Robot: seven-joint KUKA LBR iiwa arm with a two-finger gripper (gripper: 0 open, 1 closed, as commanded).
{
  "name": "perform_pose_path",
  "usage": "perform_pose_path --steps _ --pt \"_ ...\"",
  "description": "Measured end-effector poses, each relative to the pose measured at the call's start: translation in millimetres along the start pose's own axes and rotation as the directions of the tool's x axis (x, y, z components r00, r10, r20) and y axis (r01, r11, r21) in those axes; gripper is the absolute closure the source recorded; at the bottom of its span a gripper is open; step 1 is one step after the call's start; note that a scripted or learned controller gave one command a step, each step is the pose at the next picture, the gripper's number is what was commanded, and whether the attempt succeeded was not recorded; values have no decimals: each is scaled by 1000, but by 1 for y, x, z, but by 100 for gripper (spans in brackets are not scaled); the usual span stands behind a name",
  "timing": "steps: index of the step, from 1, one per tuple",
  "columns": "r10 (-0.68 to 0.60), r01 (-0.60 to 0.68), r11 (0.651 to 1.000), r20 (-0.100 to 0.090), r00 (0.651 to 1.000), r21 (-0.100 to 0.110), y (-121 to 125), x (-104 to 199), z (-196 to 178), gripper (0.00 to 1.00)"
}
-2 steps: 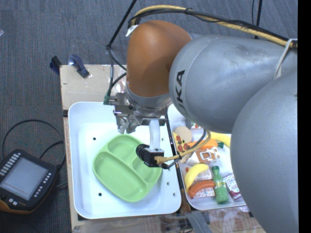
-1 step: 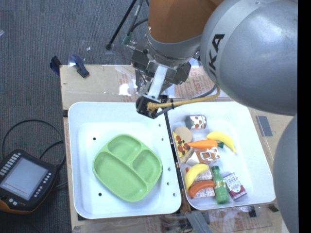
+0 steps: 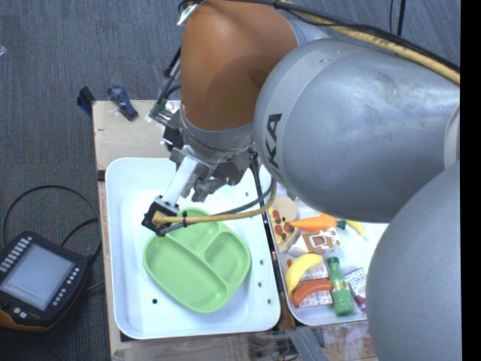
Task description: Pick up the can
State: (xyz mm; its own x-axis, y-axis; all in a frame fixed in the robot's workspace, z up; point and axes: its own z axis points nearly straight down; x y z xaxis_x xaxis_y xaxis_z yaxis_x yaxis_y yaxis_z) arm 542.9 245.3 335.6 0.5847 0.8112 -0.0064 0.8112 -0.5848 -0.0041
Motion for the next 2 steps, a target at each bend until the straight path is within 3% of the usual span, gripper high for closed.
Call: perform_pose_path --steps 1,2 --pt "75 -75 997 1 997 1 -30 -26 75 100" --pt "77 -77 997 1 997 1 -30 -26 75 0"
